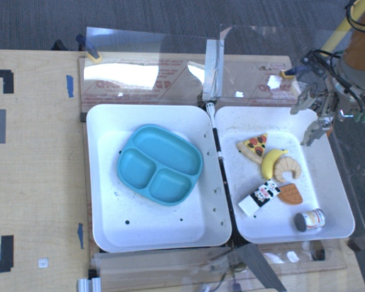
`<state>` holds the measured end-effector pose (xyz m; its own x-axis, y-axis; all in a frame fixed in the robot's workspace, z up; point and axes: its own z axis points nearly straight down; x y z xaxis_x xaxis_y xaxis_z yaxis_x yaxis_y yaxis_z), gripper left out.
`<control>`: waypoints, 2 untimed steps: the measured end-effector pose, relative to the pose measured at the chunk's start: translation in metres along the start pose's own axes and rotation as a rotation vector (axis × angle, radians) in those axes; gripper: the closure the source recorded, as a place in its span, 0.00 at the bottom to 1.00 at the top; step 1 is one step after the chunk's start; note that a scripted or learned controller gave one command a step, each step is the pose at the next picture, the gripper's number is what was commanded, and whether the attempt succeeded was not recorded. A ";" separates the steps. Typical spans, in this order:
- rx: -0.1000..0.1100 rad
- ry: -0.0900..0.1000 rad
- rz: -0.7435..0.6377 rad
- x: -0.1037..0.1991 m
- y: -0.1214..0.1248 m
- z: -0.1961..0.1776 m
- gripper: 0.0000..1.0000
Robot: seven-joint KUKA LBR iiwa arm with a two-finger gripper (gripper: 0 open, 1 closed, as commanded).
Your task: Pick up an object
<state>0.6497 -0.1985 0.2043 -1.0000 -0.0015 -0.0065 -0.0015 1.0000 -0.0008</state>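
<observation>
Two white bins are sitting side by side on the worktop [30,163]; the right bin [337,181] is carrying all the small stuff, the left bin [103,224] is carrying a blue divided tray [160,164]. The gripper [313,132] is hanging over the right bin's upper right corner, w/ nothing between the jaws; jaws seem to be standing apart, though they're small in the view. Candidates are clustering mid-bin: a pizza slice [253,146], a banana [270,160] touching a croissant [288,169], a black-and-white box [259,198] just beside an orange flat piece [290,194], and a small jar [310,219] lying alone near the lower right. Judging by access, the jar or the pizza slice is looking easiest; both have free space on at least two sides. Approx. plan: centring over one item, coming straight down, closing across the narrow side. Banana and croissant are crowding each other, so jaws dropping there are risking a nudge instead of a grip; the bin wall is standing close to the jar.
</observation>
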 end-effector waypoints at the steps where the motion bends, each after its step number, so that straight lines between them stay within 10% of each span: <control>1: -0.001 -0.001 -0.643 0.048 -0.024 0.114 0.00; 2: 0.004 -0.010 -0.644 0.045 -0.023 0.101 1.00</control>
<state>0.6057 -0.2218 0.1030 -0.7988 -0.6015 -0.0125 -0.6014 0.7989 -0.0108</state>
